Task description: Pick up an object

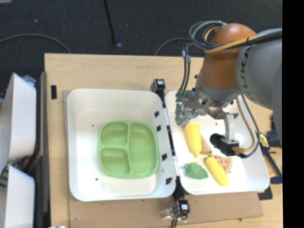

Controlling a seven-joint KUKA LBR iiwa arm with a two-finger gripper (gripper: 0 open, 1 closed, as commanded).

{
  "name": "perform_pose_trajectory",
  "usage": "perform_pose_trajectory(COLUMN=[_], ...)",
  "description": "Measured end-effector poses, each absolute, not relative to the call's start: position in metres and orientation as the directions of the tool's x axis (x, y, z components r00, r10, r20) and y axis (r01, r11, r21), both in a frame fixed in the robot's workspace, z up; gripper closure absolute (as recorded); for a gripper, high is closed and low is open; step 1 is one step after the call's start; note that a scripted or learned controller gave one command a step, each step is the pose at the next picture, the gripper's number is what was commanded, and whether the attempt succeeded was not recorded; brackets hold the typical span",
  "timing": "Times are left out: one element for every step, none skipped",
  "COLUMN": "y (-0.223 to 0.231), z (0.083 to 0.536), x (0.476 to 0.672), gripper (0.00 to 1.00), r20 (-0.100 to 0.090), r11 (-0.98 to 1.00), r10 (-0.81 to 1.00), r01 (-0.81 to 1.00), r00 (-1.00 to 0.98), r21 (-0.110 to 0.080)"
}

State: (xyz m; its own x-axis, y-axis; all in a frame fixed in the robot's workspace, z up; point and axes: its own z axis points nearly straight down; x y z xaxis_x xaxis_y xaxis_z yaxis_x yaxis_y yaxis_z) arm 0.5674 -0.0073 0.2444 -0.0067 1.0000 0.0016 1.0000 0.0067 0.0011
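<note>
The right bin [251,182] holds several toy foods. One yellow corn cob [193,137] lies upright near the bin's left side, and a second corn cob [217,170] lies tilted toward the front. A green leafy piece [195,171] sits at the front left, between the cobs. A pizza slice [224,163] rests beside the second cob, and a tan wedge [205,147] peeks out to the right of the first. My gripper [183,117] hangs low over the bin's back left part, just above the top end of the first cob. Nothing shows between its fingers.
The left bin [80,108] holds a light green divided plate [128,149] in its middle. A ridge with black clips [166,137] separates the two bins. The arm's orange band and grey body cover the right bin's back part. The wooden bench edge runs around both bins.
</note>
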Motion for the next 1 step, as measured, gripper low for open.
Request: perform_pose_trajectory(y=[0.0376], z=[0.2528], x=[0.5475], gripper=[1.00], r20=[0.002], r11=[0.008], r10=[1.000], r01=[1.000], r00=[-0.008], r21=[0.000])
